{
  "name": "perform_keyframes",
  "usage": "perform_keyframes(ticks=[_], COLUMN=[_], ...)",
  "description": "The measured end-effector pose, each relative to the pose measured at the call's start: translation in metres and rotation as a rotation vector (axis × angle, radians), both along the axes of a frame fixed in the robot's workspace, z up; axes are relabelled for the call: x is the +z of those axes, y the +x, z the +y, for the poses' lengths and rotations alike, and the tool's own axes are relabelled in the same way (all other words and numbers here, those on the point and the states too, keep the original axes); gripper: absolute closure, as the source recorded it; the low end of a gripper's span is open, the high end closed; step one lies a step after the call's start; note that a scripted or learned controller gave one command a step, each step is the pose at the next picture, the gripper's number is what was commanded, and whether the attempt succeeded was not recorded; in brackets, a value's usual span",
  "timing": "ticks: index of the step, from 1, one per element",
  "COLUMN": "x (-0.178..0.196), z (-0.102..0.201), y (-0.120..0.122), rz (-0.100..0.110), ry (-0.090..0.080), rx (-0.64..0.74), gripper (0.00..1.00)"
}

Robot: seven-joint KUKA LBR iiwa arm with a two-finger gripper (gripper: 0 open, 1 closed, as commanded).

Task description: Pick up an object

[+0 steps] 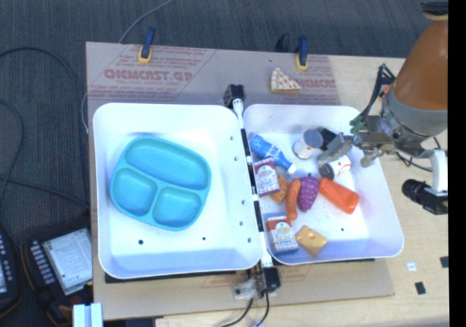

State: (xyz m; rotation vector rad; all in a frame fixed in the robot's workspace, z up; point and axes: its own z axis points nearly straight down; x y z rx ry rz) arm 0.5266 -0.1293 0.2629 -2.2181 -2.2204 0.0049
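Two shallow white bins sit side by side on the bench: the left bin [109, 245] and the right bin [378, 234]. Left of the divider between them lies one blue sectioned tray [160, 182], with three compartments. Right of that divider I count about nine small items: one blue bottle [266, 150], two red-labelled packets [266, 177] [281, 235], one orange carrot-like piece [293, 199], one purple grape bunch [309, 192], one orange-red block [339, 195], one tan chunk [312, 240], and two small round pieces [303, 148] [341, 167]. Beyond the right bin, one pizza-slice toy [284, 81] lies on the board, which carries two blue clamps [148, 43] [301, 52].
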Motion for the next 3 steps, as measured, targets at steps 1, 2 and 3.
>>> perform_keyframes(ticks=[1,2,3], x=[-0.1447,-0.1375,-0.1376], z=[-0.0327,-0.0332,-0.0331], y=[-0.0045,-0.0046,-0.0047], rz=[-0.007,-0.002,-0.002], ry=[-0.003,-0.002,-0.002], rx=[-0.002,-0.003,-0.002], gripper=[0.0,1.0,0.0])
